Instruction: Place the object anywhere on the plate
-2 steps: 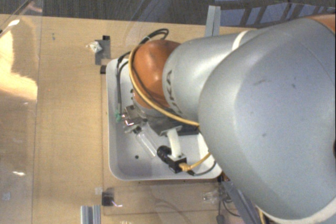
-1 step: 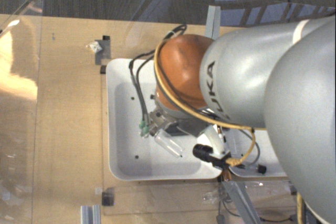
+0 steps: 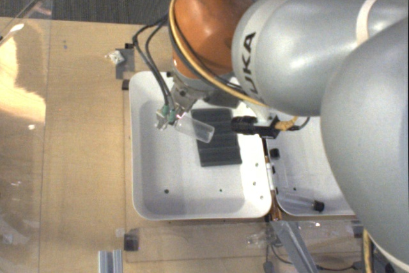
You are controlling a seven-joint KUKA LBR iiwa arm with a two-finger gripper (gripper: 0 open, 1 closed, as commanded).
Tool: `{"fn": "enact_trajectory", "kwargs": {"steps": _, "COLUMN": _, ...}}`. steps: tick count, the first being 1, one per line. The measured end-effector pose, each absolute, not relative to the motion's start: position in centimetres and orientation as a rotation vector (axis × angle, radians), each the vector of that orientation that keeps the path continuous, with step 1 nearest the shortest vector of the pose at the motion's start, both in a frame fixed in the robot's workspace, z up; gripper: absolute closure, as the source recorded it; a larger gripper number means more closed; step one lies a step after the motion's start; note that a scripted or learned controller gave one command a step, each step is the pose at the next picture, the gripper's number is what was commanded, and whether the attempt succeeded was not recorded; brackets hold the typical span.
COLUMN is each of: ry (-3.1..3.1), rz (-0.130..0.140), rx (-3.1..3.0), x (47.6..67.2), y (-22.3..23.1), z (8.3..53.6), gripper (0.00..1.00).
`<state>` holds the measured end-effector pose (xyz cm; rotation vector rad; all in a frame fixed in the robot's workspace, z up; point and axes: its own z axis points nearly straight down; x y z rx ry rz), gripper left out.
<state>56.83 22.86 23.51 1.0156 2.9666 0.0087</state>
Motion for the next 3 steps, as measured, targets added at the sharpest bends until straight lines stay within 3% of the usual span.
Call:
{"fn": "enact_trajectory", "kwargs": {"steps": 1, "ry": 2.891, "rz": 0.007, "rx": 1.222, "x": 50.7, "y": 23.2, "z": 17.1, "gripper": 1.00}}
{"fn": "enact_trajectory", "kwargs": {"steps": 2, "ry": 3.074, "rz": 0.007, "rx": 0.623, "x": 59.3, "y": 22.2, "z": 14.2, "gripper": 1.00}}
{"fn": "enact_trajectory", "kwargs": {"steps": 3, "ry": 2.733, "rz": 0.008, "rx": 1.544, "x": 54.5, "y": 23.6, "z": 14.7, "gripper": 1.00}}
